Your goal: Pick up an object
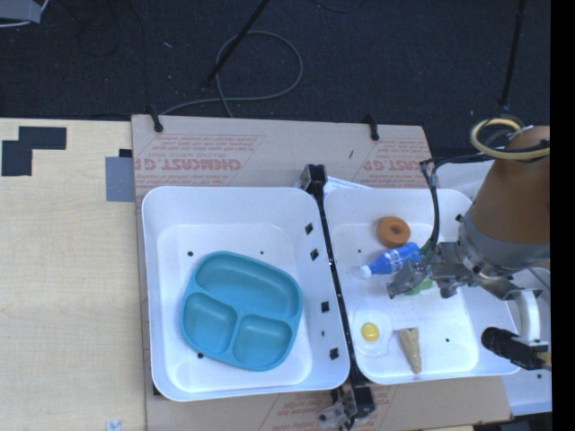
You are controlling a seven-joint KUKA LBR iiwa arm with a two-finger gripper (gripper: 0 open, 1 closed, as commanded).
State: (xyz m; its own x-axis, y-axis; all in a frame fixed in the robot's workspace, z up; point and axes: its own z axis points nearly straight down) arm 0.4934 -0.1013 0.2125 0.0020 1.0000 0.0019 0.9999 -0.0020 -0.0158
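While gripper (406, 283) sits by 1 bottle (389, 261), jaws unclear | 1 donut (393, 232) | 1 blue tray (241, 310)

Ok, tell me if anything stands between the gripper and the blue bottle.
Nothing visible does. The gripper sits in the right bin right at the blue bottle, by its lower right end. The donut lies above the bottle, the fried egg and cone below, all off to the sides.
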